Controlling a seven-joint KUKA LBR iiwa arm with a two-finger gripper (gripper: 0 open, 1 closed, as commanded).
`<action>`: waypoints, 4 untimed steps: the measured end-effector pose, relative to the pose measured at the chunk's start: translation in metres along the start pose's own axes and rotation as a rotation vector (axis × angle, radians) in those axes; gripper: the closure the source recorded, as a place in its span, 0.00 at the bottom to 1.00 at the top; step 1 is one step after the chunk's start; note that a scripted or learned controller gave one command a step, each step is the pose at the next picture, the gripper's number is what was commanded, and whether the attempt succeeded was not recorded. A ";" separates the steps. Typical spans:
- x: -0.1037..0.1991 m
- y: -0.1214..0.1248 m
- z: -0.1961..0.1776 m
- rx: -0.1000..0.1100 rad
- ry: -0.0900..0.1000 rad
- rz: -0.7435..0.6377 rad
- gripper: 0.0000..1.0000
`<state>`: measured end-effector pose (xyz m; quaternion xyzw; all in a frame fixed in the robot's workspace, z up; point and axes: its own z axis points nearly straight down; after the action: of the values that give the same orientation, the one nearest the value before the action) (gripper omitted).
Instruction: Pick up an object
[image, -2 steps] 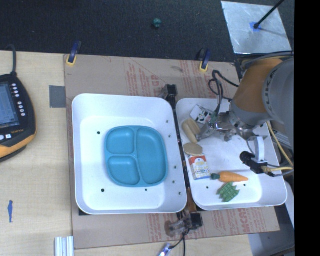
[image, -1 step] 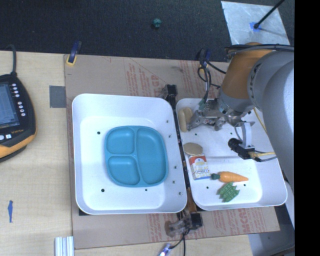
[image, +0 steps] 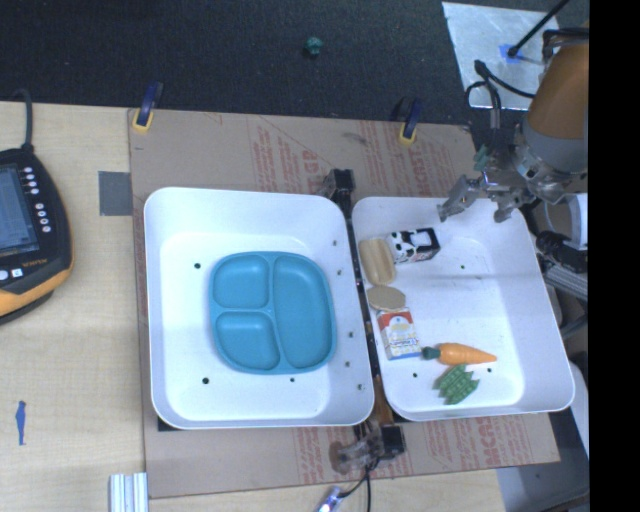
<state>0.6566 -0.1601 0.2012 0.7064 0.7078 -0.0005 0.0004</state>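
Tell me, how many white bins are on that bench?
2. The left bin holds a blue divided plate; the right bin beside it holds small toy items, with the gripper over its far edge.

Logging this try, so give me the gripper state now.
Gripper: open, holding nothing, above the far edge of the right bin.

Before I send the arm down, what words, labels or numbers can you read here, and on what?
Nothing reads clearly.
Brown cardboard sheet under the bins: faint red print, too blurred to read.
Small red-and-white carton in the right white bin: label too small.
Orange-and-black handheld pendant: screen unreadable.
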 end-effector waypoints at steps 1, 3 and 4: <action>0.035 0.003 0.088 -0.010 -0.003 0.000 0.00; 0.049 0.005 0.097 -0.005 0.010 -0.003 0.00; 0.058 0.005 0.097 -0.011 -0.006 0.003 0.00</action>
<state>0.6612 -0.1019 0.1041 0.7073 0.7069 0.0011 0.0063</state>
